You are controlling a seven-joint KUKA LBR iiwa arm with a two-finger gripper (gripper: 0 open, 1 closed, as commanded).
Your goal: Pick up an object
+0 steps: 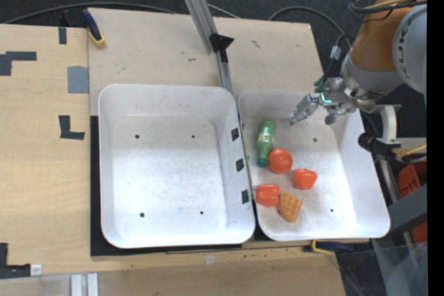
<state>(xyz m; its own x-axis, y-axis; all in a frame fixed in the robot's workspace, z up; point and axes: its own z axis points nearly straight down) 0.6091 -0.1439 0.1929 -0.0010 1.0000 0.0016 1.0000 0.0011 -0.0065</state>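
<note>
- Right now your gripper [318,111] hangs over the upper part of the right bin [361,215] w/ its fingers spread apart, nothing between them — no object is picked yet.
- Candidates all lie below and to the left of it: green bottle [265,143] is nearest, lying on its side just off the left fingertip's side; a red ball-like fruit [280,161] touches the bottle's lower end.
- Farther down from the gripper: a second red piece [304,179], a third red piece [268,195] near the bin's left wall, and a waffle-like wedge [290,206] touching or just beside it — can't tell which.
- Left bin [118,149] sits well away to the gripper's left; ignore it.
- Risk 1, I'd judge: round fruit rolls out as the fingers close, esp. if you come down off-centre.
- Risk 2: going for the bottle, a finger may clip the fruit touching it and shove both.
- Risk 3: pieces near the bin's wall leave little room for a finger; it could jam on the rim.
</note>
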